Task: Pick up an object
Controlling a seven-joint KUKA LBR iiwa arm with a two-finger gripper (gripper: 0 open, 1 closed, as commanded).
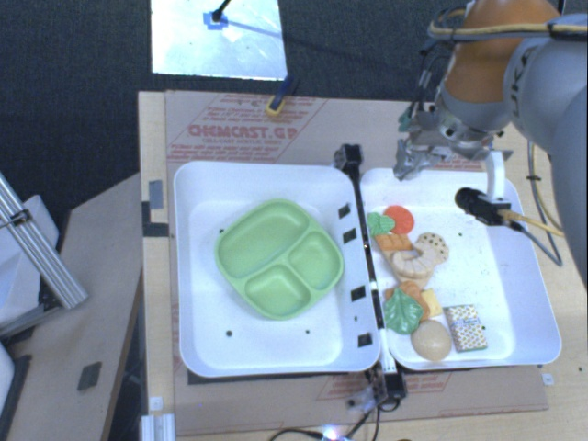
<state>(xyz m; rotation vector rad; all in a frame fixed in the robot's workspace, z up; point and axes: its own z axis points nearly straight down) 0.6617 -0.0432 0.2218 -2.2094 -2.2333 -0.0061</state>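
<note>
The tool (411, 167) hangs above the far edge of the right shallow white plastic bin (528, 274), nothing between its fingers; whether they are spread or closed I cannot tell. The toy foods lie crowded along that bin's left side: a red disc (399, 218), a speckled cookie (430, 246), a smooth beige egg (430, 340), a patterned box (466, 327). Descending there risks pinching two neighbours, or the rounded egg slipping free. The ridged green divided tray (278, 257) fills the left bin.
</note>
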